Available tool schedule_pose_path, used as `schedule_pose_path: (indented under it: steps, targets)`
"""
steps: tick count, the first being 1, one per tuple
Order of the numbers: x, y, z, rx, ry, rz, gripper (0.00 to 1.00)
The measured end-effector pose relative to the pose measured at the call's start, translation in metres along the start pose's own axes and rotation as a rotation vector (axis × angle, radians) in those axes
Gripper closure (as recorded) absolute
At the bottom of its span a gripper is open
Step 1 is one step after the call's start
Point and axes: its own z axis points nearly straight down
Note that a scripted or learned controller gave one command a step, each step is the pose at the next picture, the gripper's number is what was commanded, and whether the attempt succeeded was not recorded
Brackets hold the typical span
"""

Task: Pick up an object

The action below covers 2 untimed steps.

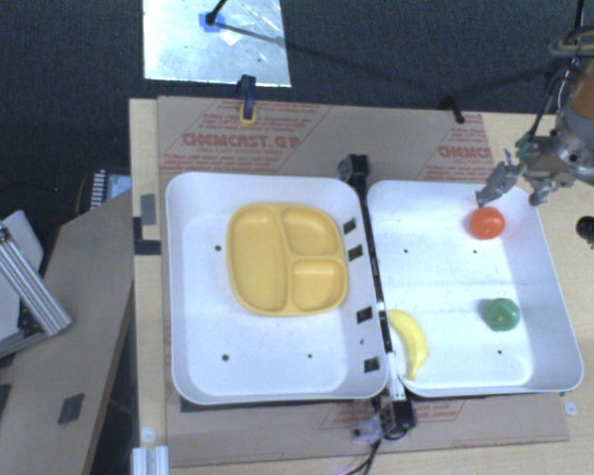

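tomato (486,224): red-orange round thing sitting in the right bin, upper right part, near the back wall, nothing touching it from the sides
gripper (516,182): hanging over the upper right corner of the right bin, just above and right of the tomato; fingers spread wide apart, nothing between them
fingers (494,185): left one pointing down toward the tomato, tip just above it; other one further right over the bin rim
arm (586,117): coming in from the right edge, grey with an orange band showing above the wrist
green ball (501,314): lying in the right bin, lower right, well apart from the tomato
banana (409,341): lying in the right bin at its lower left corner, just beside the divider between the bins
right bin (445,265): white, shallow, holding tomato, green ball, banana
left bin (198,295): white, sitting beside the right bin, holding the plate
plate (285,258): yellow, three compartments, lying flat in the middle of the left bin
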Motion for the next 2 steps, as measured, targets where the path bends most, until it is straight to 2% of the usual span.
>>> schedule_pose_path:
  steps: [1, 2]
  targets:
    - [0.001, 0.002, -0.009, -0.013, -0.003, -0.003, 0.0]
    - [0.003, 0.01, 0.035, -0.011, -0.002, -0.006, 0.0]
